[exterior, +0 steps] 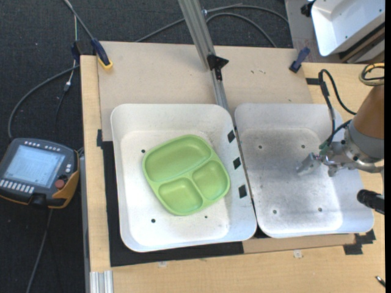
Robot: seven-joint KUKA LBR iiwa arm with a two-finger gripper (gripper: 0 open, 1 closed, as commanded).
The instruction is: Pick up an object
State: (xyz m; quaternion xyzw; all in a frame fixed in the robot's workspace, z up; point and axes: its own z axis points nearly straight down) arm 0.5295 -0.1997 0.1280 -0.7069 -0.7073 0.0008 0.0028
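Lying flat in the left bin (pixel 128 163) is a green divided plate (pixel 186 174), three compartments facing up, set near the bin's middle and turned at a slant. Nothing touches it. Across the divide, the gripper (pixel 307 164) hangs low over the right bin (pixel 287 218), toward that bin's right side, well apart from the plate. Its fingers look spread, with nothing between them. Behind it, the grey arm (pixel 366 140) comes in from the right. A teach pendant (pixel 38 172) rests on the dark floor left of the bench.
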